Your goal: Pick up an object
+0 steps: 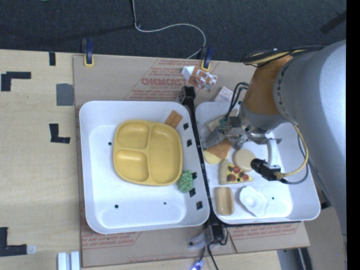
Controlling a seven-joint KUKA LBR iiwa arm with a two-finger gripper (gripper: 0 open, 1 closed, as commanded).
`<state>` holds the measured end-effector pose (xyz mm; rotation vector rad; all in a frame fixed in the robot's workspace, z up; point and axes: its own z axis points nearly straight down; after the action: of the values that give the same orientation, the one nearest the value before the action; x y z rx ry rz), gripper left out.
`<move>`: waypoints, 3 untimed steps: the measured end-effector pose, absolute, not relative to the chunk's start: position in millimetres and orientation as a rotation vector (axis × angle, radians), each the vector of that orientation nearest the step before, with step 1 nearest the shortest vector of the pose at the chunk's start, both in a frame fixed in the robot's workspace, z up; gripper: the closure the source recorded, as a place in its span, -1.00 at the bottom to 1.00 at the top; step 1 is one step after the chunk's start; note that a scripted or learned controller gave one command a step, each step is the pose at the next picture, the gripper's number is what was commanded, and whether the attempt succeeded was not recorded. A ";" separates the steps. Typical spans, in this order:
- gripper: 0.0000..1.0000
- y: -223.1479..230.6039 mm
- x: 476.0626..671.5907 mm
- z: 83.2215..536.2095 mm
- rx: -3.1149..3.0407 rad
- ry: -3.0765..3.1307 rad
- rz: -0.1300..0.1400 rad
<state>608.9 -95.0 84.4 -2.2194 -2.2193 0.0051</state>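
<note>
Right bin, toy food lot: my claw [225, 133] poised low over the near-left cluster.

My claw sits in the right bin [304, 204], at its upper left; whether it is spread or pressed together I cannot tell, and I see nothing pinched. Nearest piece: an orange wedge [220, 149], smooth plastic, touching or just below the tip, long axis slanting up to the right. Below it: a pale round slice [243, 158], a pizza slice [235, 175], a tan bread roll [223, 200], a white lumpy piece [252, 200]. Left bin [90, 167]: a yellow divided plate [148, 153], glossy; a green broccoli floret [185, 180] at its lower right edge.
</note>
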 end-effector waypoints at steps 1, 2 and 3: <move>-1.00 -98.2 652.6 83.8 -2.219 -2.224 0.001; -1.00 -103.7 628.8 89.7 -2.220 -2.220 0.004; -1.00 -136.1 597.4 85.8 -2.225 -2.220 -0.002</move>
<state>597.4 -136.1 85.8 -2.2252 -2.2200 -0.0016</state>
